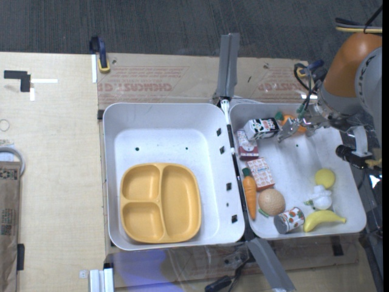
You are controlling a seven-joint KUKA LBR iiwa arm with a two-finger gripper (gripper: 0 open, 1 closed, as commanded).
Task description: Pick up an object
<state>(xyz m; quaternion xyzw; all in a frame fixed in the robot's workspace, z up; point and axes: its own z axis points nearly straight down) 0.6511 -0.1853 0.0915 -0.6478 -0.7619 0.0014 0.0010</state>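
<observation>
A: Gripper (pixel 290 128) low in right bin (pixel 346 157). Finger state? Cannot tell, too small.
B: Nearest object: cow-print carton (pixel 262 127), just left of tips. Best to centre over carton, descend straight, avoid bin wall behind.

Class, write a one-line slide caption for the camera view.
Gripper beside a milk carton in the toy-food bin; yellow tray in the other.

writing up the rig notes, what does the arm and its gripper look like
The arm is grey with a rounded orange band above the wrist. Black and yellow cables loop beside it. The gripper is a small metallic grey assembly with orange touches; its jaws are too small to make out.
</observation>
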